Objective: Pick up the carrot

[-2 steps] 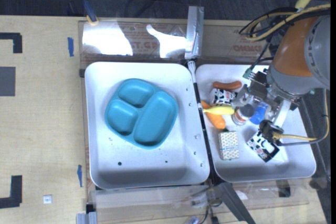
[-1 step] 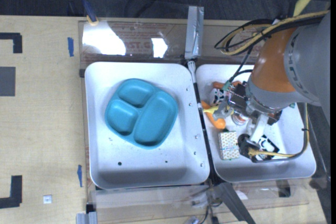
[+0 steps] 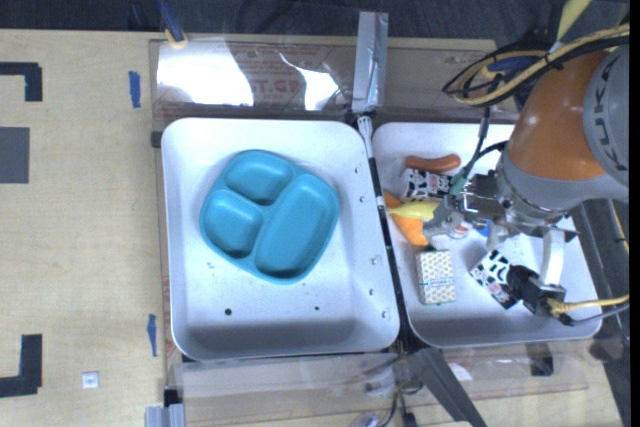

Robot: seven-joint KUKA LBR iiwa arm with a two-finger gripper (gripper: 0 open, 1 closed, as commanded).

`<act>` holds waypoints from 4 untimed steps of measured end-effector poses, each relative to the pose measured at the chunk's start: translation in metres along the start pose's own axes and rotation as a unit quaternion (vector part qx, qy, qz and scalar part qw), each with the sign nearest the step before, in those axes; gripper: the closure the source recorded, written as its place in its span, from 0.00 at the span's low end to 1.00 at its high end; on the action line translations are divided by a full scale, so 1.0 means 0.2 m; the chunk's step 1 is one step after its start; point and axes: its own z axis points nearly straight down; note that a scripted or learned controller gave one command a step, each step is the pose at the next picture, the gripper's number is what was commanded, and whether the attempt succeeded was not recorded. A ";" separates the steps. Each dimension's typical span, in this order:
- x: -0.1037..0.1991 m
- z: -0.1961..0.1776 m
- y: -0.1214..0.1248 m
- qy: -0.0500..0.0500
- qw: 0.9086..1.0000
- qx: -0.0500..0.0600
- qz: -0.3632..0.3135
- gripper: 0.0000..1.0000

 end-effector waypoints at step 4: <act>0.22 -0.32 -0.19 -0.001 0.962 -0.002 0.271 0.00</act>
